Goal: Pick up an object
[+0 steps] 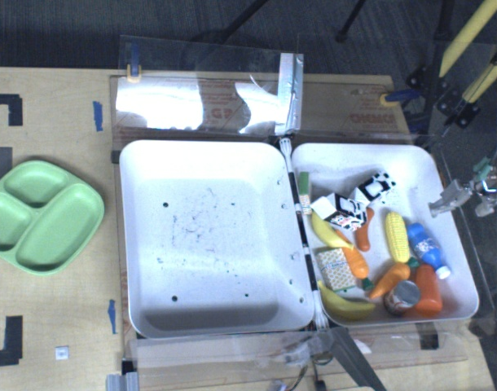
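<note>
The right bin is full of toys: a corn cob, two bananas, a carrot, a blue bottle, a can and a checkered block. The corn cob is yellow and bumpy, lying in the middle. The left bin is white with small marks. A green tray sits on the desk.

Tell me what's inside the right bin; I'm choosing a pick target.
The right bin holds two bananas, corn, a carrot, a blue bottle, an orange bottle, a can and a black-and-white pouch. Whatever lies beneath the pile is covered.
</note>
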Controlling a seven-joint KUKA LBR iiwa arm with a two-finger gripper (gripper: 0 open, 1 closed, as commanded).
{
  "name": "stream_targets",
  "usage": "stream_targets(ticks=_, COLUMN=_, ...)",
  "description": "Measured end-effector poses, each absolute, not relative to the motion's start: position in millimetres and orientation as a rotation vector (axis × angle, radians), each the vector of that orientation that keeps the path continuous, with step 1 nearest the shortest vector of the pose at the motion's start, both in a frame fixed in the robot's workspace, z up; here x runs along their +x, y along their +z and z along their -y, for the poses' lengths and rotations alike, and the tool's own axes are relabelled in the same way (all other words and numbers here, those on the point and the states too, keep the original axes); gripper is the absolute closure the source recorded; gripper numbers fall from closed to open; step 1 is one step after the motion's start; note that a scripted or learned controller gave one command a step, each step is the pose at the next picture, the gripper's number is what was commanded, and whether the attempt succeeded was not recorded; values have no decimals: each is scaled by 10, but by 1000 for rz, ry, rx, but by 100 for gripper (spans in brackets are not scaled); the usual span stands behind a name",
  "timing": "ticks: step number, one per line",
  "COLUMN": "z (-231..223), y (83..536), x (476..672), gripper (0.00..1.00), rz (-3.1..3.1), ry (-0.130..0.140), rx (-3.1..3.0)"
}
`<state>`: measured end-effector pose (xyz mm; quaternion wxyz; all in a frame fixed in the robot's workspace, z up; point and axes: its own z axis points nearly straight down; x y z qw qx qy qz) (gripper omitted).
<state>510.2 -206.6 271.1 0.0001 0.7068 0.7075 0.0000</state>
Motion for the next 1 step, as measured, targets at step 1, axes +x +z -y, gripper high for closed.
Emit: stream_targets(ticks=1, z=2125, y=2289, x=4828, gripper=0, rz=-1939, ry=-1, rx=2477)
